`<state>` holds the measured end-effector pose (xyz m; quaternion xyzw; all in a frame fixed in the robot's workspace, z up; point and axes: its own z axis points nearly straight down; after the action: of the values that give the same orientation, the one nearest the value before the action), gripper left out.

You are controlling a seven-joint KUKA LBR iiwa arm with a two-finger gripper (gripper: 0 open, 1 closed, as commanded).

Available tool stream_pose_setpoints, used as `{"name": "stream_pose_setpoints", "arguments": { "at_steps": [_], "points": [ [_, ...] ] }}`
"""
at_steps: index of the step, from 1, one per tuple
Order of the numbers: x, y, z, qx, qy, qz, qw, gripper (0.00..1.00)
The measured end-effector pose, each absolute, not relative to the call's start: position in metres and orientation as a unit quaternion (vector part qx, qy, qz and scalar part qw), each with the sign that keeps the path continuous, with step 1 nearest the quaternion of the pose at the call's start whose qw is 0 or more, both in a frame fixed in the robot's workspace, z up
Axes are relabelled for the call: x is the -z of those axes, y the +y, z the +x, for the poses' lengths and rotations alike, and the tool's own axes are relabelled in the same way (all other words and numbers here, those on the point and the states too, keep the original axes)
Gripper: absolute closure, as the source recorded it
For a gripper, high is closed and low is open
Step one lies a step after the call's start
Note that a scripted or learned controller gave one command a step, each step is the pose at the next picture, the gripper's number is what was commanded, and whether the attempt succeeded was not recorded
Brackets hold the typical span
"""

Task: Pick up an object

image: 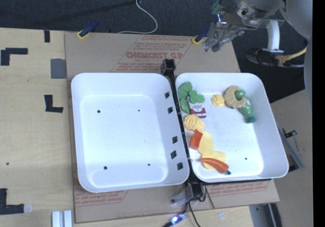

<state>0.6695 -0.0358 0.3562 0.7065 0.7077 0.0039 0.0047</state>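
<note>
on your bench a cardboard sheet [152, 56] carries 2 white bins side by side. the left bin [84, 119] is to your left, and the right bin [264, 134] holds the toys: green pieces [186, 94], a yellow waffle [194, 122], an orange carrot [216, 165], a tan round piece [233, 96] touching a green bottle [247, 109]. your gripper [216, 42] hangs beyond the right bin's far edge with nothing between its tips; you cannot tell how far it is open.
</note>
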Motion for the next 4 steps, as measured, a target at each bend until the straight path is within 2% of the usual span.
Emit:
{"name": "stream_pose_setpoints", "arguments": {
  "at_steps": [1,2,3,4],
  "points": [
    [-0.368,-0.120,0.668,0.0007,0.705,0.709,0.002,1.00],
    [-0.369,-0.231,0.667,0.0011,0.704,0.710,0.002,1.00],
    [-0.460,-0.223,0.669,-0.0018,0.708,0.706,0.004,1.00],
    [-0.296,-0.197,0.667,0.0036,0.708,0.706,-0.006,1.00]
  ]
}}
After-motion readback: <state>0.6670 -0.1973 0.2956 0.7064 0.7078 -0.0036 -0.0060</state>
